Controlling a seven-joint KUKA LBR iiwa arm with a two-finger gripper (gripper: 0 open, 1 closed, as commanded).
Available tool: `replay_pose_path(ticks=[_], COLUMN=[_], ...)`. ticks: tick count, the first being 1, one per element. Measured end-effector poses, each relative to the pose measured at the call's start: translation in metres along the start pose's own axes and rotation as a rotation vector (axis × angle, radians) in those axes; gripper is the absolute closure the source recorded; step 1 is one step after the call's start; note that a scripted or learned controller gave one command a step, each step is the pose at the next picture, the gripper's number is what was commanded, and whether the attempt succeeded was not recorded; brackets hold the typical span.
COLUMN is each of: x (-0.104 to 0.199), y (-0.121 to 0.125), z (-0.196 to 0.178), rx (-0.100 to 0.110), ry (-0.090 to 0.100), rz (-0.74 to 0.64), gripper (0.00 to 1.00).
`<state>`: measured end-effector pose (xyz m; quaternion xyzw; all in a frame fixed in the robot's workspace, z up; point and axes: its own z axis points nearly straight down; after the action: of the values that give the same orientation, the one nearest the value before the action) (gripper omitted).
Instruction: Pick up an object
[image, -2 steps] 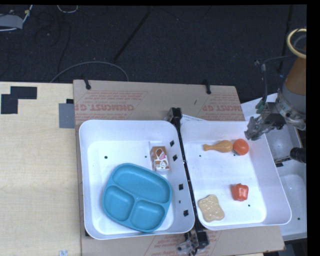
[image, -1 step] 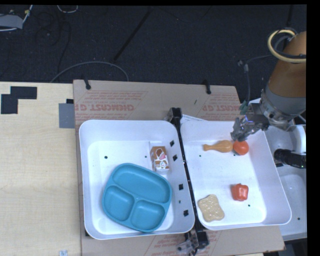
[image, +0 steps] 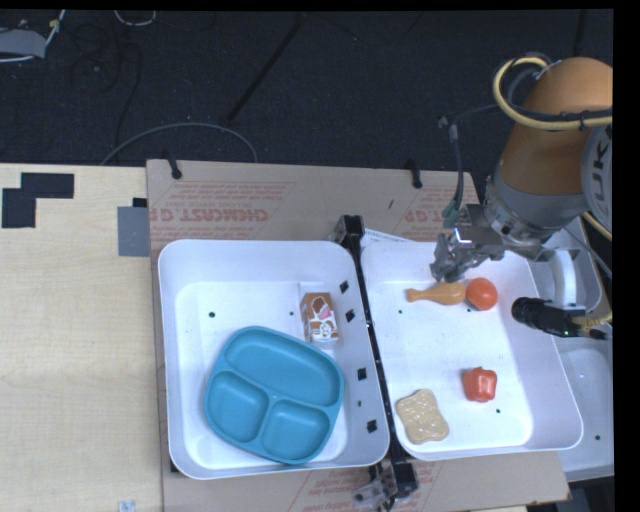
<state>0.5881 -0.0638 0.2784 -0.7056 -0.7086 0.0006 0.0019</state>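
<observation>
In the right bin (image: 545, 420) lie an orange chicken drumstick (image: 437, 293), an orange-red tomato (image: 482, 294), a red bell pepper (image: 480, 385) and a tan slice of bread (image: 422, 416). My gripper (image: 451, 264) hangs over the bin's far part, just above the drumstick's thick end and left of the tomato. Nothing shows between its fingers. The left bin (image: 185, 290) holds a blue divided plate (image: 272, 393) and a small brown-and-white packet (image: 320, 317) near the divider.
A black divider (image: 362, 330) runs between the two bins. Both bins rest on a cardboard sheet (image: 260, 205) on the pale bench. The arm's orange and grey body (image: 555, 140) stands over the right bin's far right corner.
</observation>
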Motion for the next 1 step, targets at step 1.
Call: replay_pose_path(ticks=[1], x=[0.0501], y=[-0.0005], z=[-0.0001], rx=[0.001], ry=[0.000], rz=[0.000], gripper=[1.00])
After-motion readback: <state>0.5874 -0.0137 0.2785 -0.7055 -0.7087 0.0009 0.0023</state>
